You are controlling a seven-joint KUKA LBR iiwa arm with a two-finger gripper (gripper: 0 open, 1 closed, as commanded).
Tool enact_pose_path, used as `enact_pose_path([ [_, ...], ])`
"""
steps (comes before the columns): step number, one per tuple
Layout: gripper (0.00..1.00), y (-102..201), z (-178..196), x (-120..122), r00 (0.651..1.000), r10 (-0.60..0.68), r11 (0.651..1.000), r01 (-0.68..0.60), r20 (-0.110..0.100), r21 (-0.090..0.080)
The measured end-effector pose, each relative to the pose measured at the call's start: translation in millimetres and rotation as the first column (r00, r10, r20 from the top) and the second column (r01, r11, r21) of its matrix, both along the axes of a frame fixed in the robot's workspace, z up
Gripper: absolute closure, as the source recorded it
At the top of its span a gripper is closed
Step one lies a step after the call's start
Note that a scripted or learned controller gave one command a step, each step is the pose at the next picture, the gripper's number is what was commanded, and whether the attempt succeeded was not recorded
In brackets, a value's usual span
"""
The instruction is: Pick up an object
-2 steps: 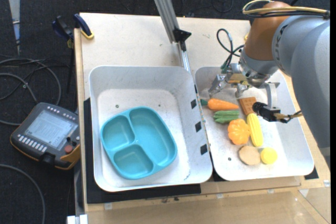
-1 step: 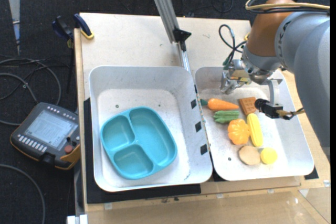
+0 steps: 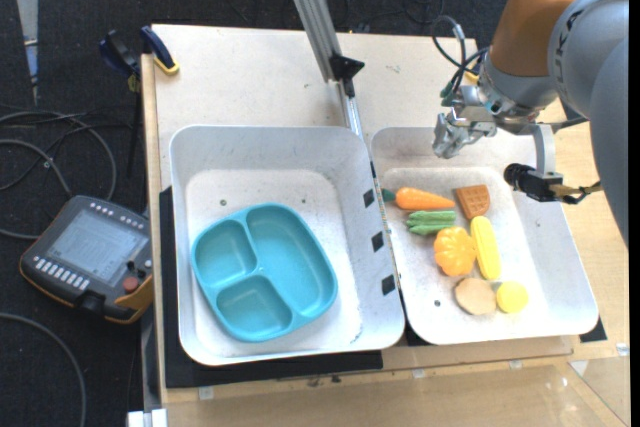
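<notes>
Carrot (image 3: 424, 199) lies nearest below gripper (image 3: 452, 141), which hovers above right bin (image 3: 560, 315); claw state: cannot tell. Approach step; next: descend and close on it.

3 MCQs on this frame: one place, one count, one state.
1. The blue tray lies in:
A. left bin
B. right bin
C. bare bench

2. Compartments in the tray:
A. two
B. three
C. five

3. The gripper is:
A. pressed on the tray
B. gripping the carrot
C. over the right bin's far end, holding nothing

Key: 1 A, the tray rests on the left bin floor. 2 B, two ridges split it into three. 3 C, it sits beyond the carrot, apart from all the food in the right bin.
</notes>
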State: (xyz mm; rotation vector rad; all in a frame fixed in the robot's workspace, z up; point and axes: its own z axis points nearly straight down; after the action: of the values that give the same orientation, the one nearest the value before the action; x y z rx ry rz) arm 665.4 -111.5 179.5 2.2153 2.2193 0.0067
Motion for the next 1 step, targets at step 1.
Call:
enact_pose_path([
  [1,1.00,0.1,54.3,1.6,1.000,0.001,1.000,-0.001,0.000,0.000],
])
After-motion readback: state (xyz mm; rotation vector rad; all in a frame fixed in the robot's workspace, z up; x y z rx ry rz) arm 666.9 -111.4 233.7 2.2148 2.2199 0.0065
